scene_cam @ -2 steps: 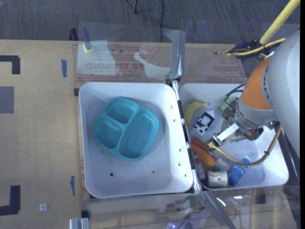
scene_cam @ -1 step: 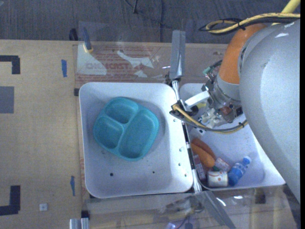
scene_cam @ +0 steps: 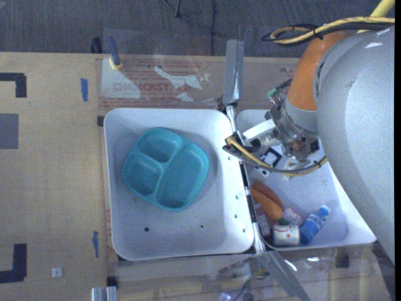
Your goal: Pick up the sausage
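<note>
While sausage (scene_cam: 267, 200) lies untouched at 7 o'clock of right bin (scene_cam: 338, 227), gripper (scene_cam: 276, 152) hovers at 12; finger state: cannot tell; pick not yet begun, descent and grasp remain

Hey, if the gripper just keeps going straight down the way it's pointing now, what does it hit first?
Likely the bare floor of the right bin. The gripper hangs over the bin's upper part, while the sausage lies nearer the camera. Depth is hard to judge from this slant.

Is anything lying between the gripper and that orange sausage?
Nothing but bare white floor of the right bin separates the gripper from the sausage in the camera view.
</note>
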